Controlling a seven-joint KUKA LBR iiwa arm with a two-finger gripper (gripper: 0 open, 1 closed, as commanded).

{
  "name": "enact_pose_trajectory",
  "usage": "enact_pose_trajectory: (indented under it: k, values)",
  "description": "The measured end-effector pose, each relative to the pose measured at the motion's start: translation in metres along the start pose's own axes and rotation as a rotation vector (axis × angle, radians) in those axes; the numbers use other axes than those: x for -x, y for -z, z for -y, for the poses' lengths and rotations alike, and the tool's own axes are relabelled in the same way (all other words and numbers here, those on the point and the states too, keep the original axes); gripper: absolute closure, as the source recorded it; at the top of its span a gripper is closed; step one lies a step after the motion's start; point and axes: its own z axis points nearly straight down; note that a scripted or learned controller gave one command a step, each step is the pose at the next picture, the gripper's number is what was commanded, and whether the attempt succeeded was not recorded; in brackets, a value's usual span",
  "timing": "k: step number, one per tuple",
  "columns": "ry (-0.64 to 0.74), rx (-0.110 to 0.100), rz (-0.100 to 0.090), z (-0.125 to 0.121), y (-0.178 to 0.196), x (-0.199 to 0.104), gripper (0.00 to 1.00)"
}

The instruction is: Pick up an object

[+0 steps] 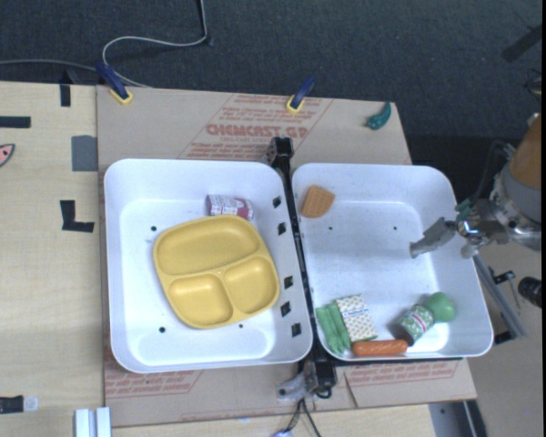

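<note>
The right bin (382, 244) holds several small things. An orange piece (317, 201) lies near its back left corner. Along its front wall lie a green bottle (426, 315), an orange carrot-like stick (379, 346), a patterned packet (355, 317) and a green pod (332, 328). My gripper (428, 242) reaches in over the right bin's right side, above bare floor and well apart from all of them. Nothing shows in its grasp.
The left bin (132, 271) holds a yellow divided plate (217, 269) with a small red-and-white can (229, 207) behind it. A black divider (291, 244) runs between the bins. The arm's wrist (514, 212) hangs over the right bin's right rim.
</note>
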Motion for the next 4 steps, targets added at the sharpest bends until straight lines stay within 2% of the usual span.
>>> enact_pose_trajectory:
  k: [1,2,3,4]
  values:
    - [0.0,-0.001,-0.001,0.025,-0.091,-0.017,0.0]
    - [0.0,0.002,-0.001,0.023,-0.147,0.01,0.0]
    - [-0.001,0.005,0.003,0.023,-0.137,0.012,1.0]
    - [0.001,0.002,0.0,0.002,-0.026,-0.043,1.0]
